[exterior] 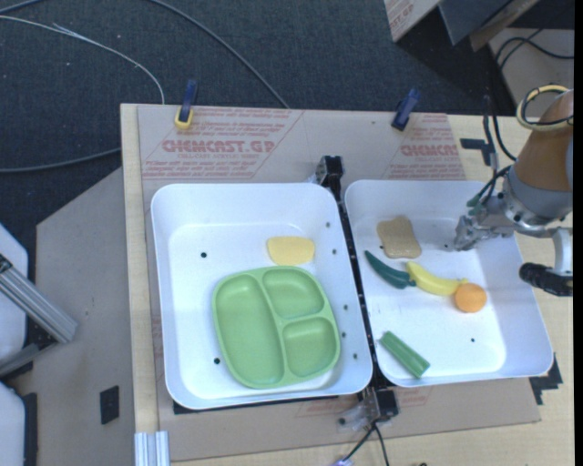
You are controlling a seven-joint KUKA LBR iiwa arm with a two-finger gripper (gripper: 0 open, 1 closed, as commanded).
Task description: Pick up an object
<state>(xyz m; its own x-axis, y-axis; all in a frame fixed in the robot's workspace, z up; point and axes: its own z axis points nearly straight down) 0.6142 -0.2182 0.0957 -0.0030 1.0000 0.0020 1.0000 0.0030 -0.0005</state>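
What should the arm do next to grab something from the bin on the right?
Probably shift a little toward the bin's middle and lower over the tan slice. The gripper sits near the right bin's far edge with nothing under it, and that slice lies nearest, apart from the banana and orange.

The arm (547,155) runs off the right edge, so most of it is cut off past the orange band. The gripper (466,235) is small and kinda smeared against the white right bin (510,364), can't tell how its fingers stand. The banana (432,279) has one end tucked behind the orange (470,298), and the dark green thing (389,271) overlaps its other end, too small to say what that thing really is. Bottom corner of the left bin (173,273) hides a bit of the bench board. A cardboard box (414,14) at the top gets chopped by the edge. The red printing on the board (219,146) is too blurry to read properly.
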